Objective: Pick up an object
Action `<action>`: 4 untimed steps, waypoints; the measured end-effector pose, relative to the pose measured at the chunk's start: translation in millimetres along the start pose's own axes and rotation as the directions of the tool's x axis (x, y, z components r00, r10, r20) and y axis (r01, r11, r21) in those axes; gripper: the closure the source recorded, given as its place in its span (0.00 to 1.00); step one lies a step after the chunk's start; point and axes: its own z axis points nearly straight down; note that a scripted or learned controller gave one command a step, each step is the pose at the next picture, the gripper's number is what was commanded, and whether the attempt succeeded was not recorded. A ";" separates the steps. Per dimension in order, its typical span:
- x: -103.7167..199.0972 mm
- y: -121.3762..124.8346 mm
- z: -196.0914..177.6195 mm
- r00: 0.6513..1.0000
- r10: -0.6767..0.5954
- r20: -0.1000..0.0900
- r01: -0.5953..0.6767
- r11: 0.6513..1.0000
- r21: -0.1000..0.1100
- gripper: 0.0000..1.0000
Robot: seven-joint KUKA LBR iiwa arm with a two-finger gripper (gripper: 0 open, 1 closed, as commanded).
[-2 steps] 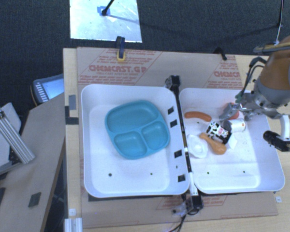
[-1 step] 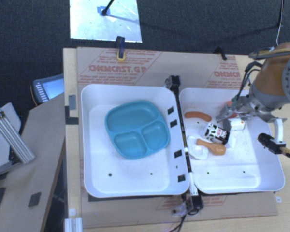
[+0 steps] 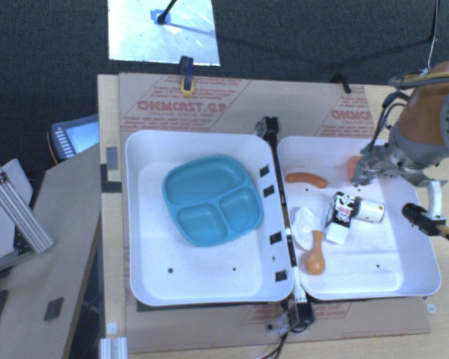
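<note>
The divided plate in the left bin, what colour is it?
Light blue plate, camera view.

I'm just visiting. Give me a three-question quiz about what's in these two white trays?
1. True or false: the blue divided plate lies in the left bin.
2. Which bin is the claw over: A left, B right?
3. Fill in: the orange sausage lies ____ the bin divider.

Key: 1 true; 2 B; 3 near.
</note>
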 end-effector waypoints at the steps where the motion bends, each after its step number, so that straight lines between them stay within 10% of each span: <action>1: -8.5 -0.5 -61.0 1.000 0.002 -0.009 -0.002 1.000 0.027 1.00; 2: -9.6 3.1 -112.8 1.000 0.000 -0.009 0.000 1.000 0.027 1.00; 4: 96.6 -24.6 -115.3 1.000 -0.006 -0.014 0.006 0.999 0.033 1.00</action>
